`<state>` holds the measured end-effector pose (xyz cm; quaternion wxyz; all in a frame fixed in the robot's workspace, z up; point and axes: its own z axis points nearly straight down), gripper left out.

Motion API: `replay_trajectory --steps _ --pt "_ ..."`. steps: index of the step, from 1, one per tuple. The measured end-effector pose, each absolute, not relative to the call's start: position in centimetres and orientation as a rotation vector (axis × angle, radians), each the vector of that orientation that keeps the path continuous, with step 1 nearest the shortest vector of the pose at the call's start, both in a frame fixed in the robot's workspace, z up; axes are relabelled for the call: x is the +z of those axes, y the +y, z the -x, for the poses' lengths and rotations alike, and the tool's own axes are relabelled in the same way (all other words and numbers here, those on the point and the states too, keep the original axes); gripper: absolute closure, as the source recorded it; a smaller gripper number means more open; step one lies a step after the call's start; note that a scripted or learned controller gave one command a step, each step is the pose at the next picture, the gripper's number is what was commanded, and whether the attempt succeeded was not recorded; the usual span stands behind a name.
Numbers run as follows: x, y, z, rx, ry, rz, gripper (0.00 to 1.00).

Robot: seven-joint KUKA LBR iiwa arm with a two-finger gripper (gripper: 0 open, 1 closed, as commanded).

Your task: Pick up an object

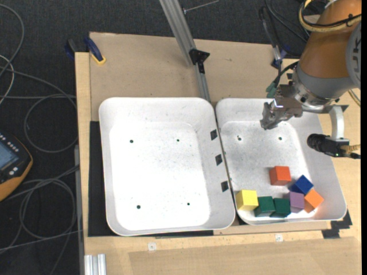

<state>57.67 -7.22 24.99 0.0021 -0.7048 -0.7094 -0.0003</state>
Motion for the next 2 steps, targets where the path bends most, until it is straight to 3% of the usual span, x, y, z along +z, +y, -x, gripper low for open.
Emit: replay_trajectory --steps 2 --pt "24.0 2.5 -57.5 0.001 -2.225 2.212 1.00"
